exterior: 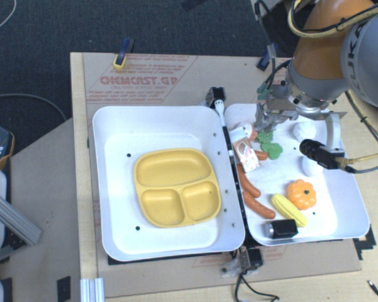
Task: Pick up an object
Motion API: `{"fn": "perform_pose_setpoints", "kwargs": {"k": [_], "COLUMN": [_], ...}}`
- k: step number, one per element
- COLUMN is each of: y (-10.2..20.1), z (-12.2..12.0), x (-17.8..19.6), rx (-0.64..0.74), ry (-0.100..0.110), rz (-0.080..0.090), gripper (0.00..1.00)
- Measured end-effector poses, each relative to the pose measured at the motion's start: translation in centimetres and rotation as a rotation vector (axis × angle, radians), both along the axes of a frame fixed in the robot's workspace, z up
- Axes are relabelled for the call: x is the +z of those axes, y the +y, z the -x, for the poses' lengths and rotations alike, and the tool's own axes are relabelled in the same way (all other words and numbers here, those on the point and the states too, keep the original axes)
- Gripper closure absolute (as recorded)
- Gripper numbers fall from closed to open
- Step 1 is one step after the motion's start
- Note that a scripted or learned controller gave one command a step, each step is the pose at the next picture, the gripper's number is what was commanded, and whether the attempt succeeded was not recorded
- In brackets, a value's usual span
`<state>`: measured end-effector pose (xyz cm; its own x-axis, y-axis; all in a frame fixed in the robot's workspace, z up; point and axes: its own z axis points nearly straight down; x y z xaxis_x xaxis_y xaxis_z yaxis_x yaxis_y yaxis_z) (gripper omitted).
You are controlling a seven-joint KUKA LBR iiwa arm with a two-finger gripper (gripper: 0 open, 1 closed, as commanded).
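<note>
Because the gripper (265, 126) hangs low over the back of the right bin (349, 222), above the green broccoli toy (272, 150) and just beside a small packet (246, 155), the step in hand looks like a descent onto one of the crowded pieces there. Whether the claw is apart or together cannot be told from this slant, since the wrist hides it. To do the step well, the arm would need to come straight down on one piece alone, clear of the bin wall and the divider between the bins, and close across the narrow side of the chosen piece.

The broccoli toy is knobbly and looks like moulded plastic, offering uneven grip. The two sausages (253, 195) are smooth, slim and rounded, likely to roll. The pumpkin (302, 194) is ribbed, glossy and squat. The corn cob (288, 209) is long and yellow with a bumpy skin. A dark block (281, 229) lies flat near the front rim. In the left bin (113, 168) rests a yellow divided tray (176, 186), matte, shallow, with rounded corners and three compartments.
</note>
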<state>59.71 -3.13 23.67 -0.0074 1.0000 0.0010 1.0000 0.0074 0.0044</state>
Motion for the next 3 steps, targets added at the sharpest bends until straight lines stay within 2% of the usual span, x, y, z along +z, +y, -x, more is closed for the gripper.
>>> {"fn": "perform_pose_setpoints", "kwargs": {"k": [1,3], "y": [2.49,2.55], "z": [-0.62,-0.39], "x": [-0.36,-0.24], "rx": [-0.004,-0.007], "ry": [0.001,0.003], "rz": [0.001,0.002], "gripper": [1.00,1.00]}}
